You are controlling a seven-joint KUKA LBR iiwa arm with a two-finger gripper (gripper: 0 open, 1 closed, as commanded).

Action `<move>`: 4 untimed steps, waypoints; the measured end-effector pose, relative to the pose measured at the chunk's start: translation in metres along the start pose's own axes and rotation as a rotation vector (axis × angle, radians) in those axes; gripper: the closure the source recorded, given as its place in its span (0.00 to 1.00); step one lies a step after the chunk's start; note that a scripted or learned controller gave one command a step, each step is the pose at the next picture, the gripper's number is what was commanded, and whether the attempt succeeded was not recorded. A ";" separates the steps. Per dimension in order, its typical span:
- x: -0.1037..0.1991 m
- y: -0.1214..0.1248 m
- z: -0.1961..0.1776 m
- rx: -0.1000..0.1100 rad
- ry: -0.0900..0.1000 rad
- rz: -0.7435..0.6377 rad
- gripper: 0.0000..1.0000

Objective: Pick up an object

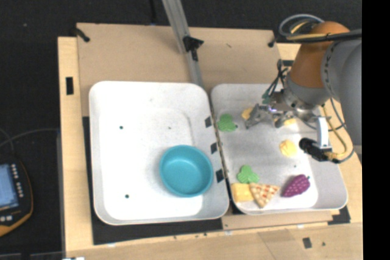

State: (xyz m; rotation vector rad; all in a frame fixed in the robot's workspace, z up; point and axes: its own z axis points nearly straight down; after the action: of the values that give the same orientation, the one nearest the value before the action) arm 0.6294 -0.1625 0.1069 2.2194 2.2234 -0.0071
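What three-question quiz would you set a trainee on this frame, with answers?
1. True or false: the blue bowl sits in the right bin.
2. Which item lies nearest the purple grapes? A) pizza slice B) green piece by the divider C) blue bowl
3. Over which bin is the gripper?

Key: 1. False, it sits in the left bin. 2. A. 3. The right bin, at its far end.
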 end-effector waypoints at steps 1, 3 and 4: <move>-0.002 0.000 0.006 -0.003 -0.001 0.003 0.00; -0.002 0.003 -0.071 -0.012 0.002 -0.001 1.00; 0.000 -0.004 -0.131 -0.012 0.002 -0.002 1.00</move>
State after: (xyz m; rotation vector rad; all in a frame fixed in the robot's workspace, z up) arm 0.6258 -0.1616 0.2382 2.2125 2.2206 0.0081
